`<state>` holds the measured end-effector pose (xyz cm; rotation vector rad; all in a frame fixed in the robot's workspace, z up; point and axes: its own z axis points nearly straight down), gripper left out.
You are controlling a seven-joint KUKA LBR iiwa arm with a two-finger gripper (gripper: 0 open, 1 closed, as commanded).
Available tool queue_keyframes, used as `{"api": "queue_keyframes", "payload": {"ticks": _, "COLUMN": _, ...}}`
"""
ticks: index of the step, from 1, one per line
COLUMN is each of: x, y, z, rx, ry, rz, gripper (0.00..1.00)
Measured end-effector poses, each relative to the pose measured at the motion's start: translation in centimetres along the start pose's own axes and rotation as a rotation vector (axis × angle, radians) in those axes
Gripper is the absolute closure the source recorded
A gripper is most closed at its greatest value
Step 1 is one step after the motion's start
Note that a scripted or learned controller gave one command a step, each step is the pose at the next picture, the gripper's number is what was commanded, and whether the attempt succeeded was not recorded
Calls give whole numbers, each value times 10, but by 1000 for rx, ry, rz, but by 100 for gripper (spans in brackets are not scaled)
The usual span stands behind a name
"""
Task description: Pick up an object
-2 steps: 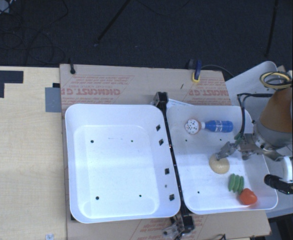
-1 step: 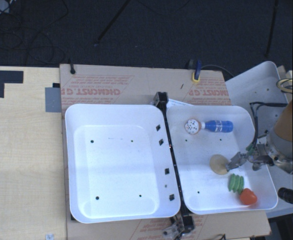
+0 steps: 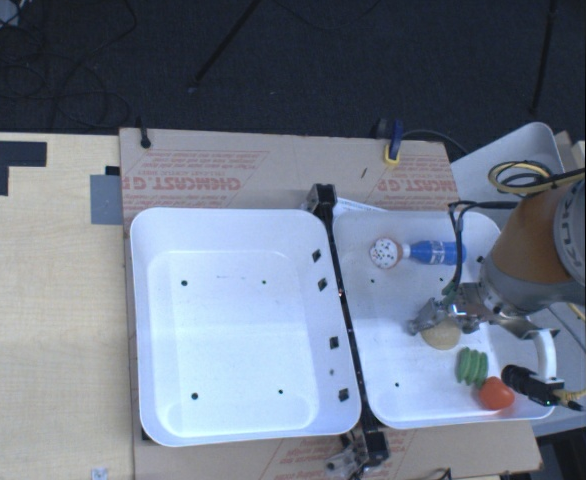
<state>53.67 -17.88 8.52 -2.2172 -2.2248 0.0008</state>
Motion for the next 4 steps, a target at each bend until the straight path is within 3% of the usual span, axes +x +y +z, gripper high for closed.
{"api": "queue_keyframes", "payload": {"ticks": 1, "x": -2, "y": -2, "z": -12, "rx": 3, "ry": 2, "rz": 2, "gripper": 100}}
{"api": "queue_keyframes", "payload": {"ticks": 2, "x": 91, "y": -24, "z": -2, "rx": 1, "ry": 2, "rz": -2, "gripper": 100}}
{"api": "queue_keyframes", "payload": {"ticks": 3, "x": 154, "y": 56, "z": -109, "rx": -13, "ry": 0, "rz": -5, "gripper": 100}}
{"api": "queue_keyframes", "payload": {"ticks": 4, "x": 150, "y": 50, "z": -112, "rx": 5, "ry": 0, "rz": -2, "gripper": 100}}
